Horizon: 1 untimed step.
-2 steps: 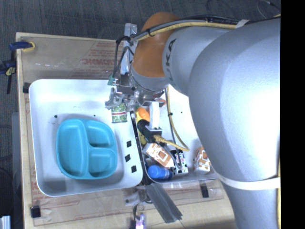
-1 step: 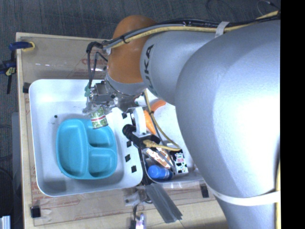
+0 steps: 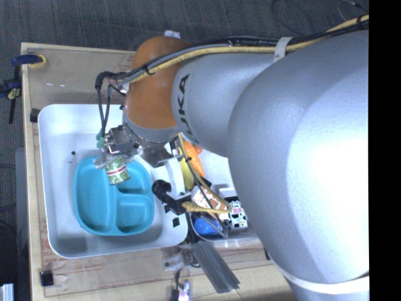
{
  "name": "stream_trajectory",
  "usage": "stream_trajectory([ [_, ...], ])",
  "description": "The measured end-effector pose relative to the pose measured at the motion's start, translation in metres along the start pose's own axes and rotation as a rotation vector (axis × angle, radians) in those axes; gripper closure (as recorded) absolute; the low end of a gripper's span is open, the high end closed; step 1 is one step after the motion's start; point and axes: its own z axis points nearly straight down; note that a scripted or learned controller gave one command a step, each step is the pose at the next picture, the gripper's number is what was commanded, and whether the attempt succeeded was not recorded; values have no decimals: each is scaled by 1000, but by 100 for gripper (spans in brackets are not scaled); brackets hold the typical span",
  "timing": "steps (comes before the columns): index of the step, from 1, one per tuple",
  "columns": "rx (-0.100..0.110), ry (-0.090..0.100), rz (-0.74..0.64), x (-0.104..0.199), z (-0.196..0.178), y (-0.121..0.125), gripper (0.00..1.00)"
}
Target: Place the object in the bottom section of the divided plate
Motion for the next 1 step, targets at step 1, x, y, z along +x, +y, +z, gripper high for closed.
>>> stream_trajectory([
  [1,-24,4,-134,2,71,-27,100],
])
